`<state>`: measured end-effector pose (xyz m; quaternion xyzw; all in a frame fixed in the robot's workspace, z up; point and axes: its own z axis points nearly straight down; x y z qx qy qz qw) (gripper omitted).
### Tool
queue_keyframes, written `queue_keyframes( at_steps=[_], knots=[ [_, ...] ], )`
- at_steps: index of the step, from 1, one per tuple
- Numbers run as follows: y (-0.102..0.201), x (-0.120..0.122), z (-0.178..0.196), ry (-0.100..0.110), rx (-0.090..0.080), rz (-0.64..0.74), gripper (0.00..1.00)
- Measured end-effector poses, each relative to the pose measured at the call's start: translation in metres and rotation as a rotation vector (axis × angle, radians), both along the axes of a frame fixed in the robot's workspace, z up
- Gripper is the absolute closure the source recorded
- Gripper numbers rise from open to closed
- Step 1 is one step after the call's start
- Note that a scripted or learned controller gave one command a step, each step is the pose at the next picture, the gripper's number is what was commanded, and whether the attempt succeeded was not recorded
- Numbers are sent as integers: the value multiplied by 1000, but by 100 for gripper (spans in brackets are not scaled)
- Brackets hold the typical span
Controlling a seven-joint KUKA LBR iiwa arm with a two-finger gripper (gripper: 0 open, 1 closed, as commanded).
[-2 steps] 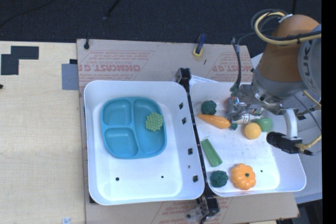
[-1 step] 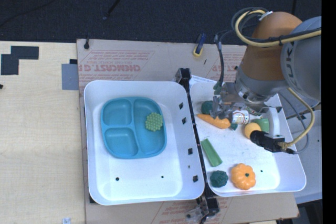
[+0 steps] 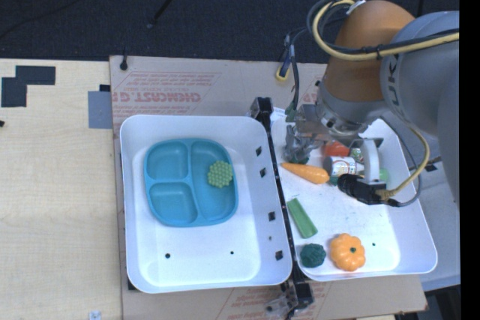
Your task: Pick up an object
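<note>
The left white bin (image 3: pixel 142 251) has lots of open floor along its bottom and right side. A blue plastic tray with three sections (image 3: pixel 190 182) fills its upper middle, with a bumpy green ball (image 3: pixel 220 174) in the tray's right part. In the right white bin (image 3: pixel 420 251), the grey arm with the orange band (image 3: pixel 375 79) blocks the top. The orange carrot (image 3: pixel 306 172), flat green stick (image 3: pixel 301 217), dark green lump (image 3: pixel 313 255) and orange pumpkin (image 3: pixel 347 252) crowd the left and bottom. The lower right floor is open.

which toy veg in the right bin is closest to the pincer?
The long orange plastic carrot, lying just below the pincer. The flat green strip, dark green broccoli and orange pumpkin sit farther toward the bin's near edge.
</note>
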<state>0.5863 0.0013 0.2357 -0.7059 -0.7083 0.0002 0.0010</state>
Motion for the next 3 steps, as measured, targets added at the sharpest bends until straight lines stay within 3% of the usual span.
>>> queue_keyframes(
  at_steps=[2,3],
  knots=[
    [-1,6,-10,3,-2,-4,100],
    [4,-11,-16,4,-2,-7,100]
  ],
)
